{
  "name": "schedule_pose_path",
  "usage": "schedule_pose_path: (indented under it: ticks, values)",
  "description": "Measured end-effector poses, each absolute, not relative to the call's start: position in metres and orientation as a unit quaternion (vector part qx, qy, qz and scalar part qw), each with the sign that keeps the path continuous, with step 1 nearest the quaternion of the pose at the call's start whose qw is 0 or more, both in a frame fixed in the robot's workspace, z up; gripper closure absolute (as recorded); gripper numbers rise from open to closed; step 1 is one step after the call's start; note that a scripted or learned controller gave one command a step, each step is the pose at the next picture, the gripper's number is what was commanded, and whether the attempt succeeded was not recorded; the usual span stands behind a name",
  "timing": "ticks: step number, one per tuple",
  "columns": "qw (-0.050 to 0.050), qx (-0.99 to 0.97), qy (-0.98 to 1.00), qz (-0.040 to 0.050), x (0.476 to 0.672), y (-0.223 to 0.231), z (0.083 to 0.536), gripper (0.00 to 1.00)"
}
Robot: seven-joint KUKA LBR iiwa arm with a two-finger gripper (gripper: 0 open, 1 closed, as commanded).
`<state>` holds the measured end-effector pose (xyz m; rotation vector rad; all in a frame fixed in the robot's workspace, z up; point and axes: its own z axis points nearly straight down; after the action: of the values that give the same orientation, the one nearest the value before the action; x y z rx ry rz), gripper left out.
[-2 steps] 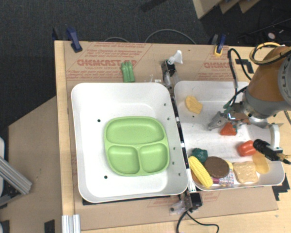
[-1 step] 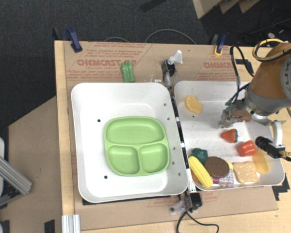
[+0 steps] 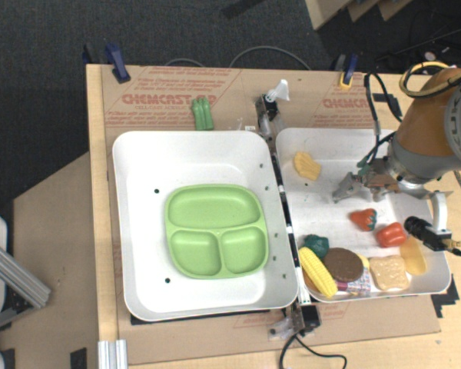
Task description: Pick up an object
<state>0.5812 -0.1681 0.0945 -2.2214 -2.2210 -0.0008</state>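
Observation:
My gripper (image 3: 347, 188) hangs over the middle of the right bin (image 3: 334, 141), on the arm that comes in from the right. Nothing shows in its grasp. A yellow wedge (image 3: 307, 165) lies to its left, apart from it. Just below the gripper lies a red pepper-like piece (image 3: 362, 219), with a second red-orange piece (image 3: 391, 234) to its right. Along the bin's front edge lie a corn cob (image 3: 316, 272), a brown round disc (image 3: 343, 264), a bread slice (image 3: 388, 273), a dark green piece (image 3: 316, 244) and a pale orange piece (image 3: 414, 259).
The left bin (image 3: 138, 206) holds a green divided tray (image 3: 215, 230). A green clamp-like object (image 3: 203, 114) and a small spray bottle (image 3: 273, 98) sit on the board behind the bins. The bins' shared wall (image 3: 280, 198) runs between them.

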Motion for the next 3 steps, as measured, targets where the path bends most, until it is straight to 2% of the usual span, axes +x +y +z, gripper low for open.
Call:
schedule_pose_path:
  ticks: [1, 2, 3]
  values:
    - [0.002, -0.708, -0.706, 0.0009, 0.547, -0.171, 0.084, 0.0]
    - [-0.001, -0.707, -0.707, -0.0011, 0.55, -0.171, 0.096, 1.0]
    - [-0.008, -0.707, -0.707, -0.0022, 0.605, -0.227, 0.188, 1.0]
